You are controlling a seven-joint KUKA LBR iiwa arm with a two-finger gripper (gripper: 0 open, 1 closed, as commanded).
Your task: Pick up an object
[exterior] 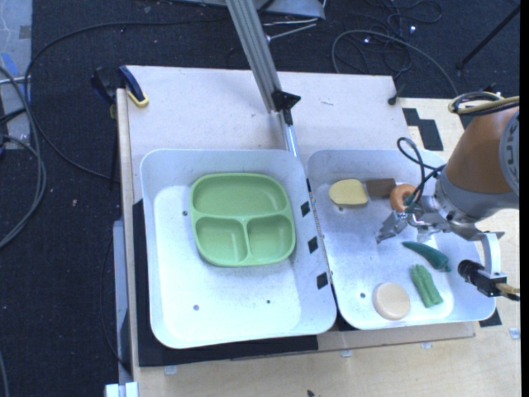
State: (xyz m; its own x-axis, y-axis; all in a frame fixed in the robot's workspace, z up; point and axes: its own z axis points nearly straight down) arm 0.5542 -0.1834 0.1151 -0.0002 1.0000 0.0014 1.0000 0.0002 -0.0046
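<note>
The right bin [355, 255] holds a yellow soft block [348, 192], a brown block [380, 188], an orange piece [402, 195], a teal curved piece [426, 255], a green ridged stick [426, 286] and a cream round disc [391, 300]. My gripper [395, 230] hangs low over the middle of this bin, just below the orange piece and left of the teal piece. It is open, with nothing between its fingers. The arm's grey and orange wrist [483, 160] comes in from the right.
The left bin [165, 304] holds a green three-compartment tray [243, 218]. A slanted metal pole [258, 48] rises behind the bins. A cable [413, 160] loops near the wrist. Bare bin floor lies between the yellow block and the disc.
</note>
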